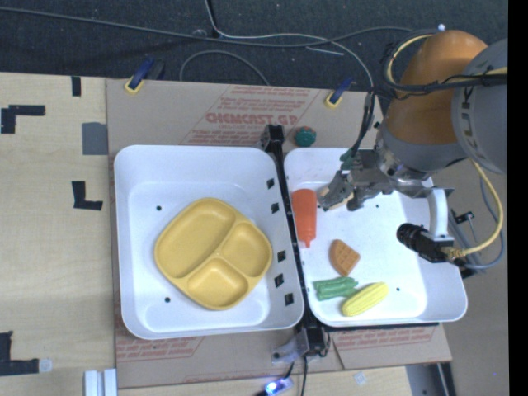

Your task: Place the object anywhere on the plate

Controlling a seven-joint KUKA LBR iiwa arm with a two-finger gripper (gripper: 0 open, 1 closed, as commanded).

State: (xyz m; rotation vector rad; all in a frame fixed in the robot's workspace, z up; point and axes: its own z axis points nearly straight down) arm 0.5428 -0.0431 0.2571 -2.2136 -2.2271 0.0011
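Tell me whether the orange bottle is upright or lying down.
Lying down: the orange bottle lies lengthwise on the right bin's floor.

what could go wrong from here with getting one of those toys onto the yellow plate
The gripper hovers in the right bin beside the orange bottle, which lies against the divider wall, so a grasp there may be cramped. The green pea pod and yellow corn touch, so picking one may drag the other. The plate has three compartments, whose ridges might tip a dropped toy.
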